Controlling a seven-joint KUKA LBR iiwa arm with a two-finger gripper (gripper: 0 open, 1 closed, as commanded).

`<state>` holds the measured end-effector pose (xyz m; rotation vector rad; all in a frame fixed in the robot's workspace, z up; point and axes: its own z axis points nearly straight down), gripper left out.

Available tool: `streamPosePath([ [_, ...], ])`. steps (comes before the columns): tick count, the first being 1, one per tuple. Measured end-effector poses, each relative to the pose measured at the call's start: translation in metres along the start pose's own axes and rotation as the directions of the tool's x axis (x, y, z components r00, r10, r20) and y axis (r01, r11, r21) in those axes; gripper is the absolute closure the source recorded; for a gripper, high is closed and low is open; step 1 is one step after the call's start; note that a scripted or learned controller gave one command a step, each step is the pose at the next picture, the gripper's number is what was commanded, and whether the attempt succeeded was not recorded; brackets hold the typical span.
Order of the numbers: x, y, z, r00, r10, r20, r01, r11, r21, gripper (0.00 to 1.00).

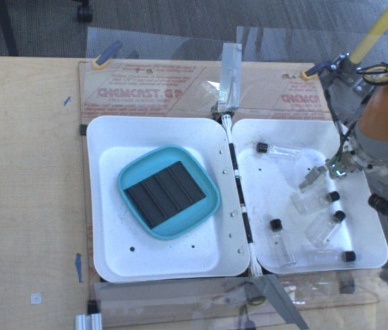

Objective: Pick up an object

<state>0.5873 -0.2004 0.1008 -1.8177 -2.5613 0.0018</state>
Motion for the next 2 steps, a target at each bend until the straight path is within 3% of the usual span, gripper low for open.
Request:
streamPosePath([
  [1,0.023,-0.015,0.013,0.999,-0.036,0.006,0.036,0.999,-0.008,0.0],
  [2,0.03,0.096,-0.041,0.991,-0.132,0.002,0.132,0.991,-0.004,0.0],
])
